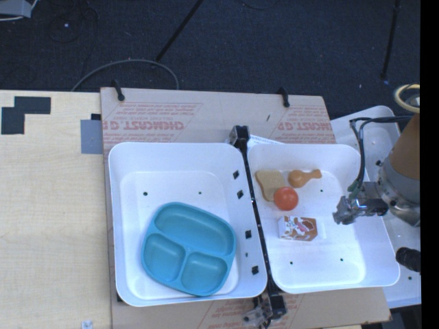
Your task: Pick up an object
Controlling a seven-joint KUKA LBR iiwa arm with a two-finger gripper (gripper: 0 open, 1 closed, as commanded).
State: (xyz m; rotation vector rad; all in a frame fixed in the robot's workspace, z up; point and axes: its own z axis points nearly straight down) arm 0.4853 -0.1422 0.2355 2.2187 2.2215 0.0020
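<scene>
In the right bin (322, 276) lie a red tomato (286, 198), a tan bread slice (270, 181), a tan drumstick-shaped piece (304, 177) and a small printed packet (298, 228). My gripper (345, 213) hangs over the right side of that bin, to the right of the packet and the tomato and apart from both. Nothing shows between its fingers. The arm's wrist enters from the right edge.
The left bin (134, 163) holds a blue divided plate (188, 248). A black clip divider (248, 204) runs between the bins. Cardboard lies under both bins, and cables run by the arm at the right.
</scene>
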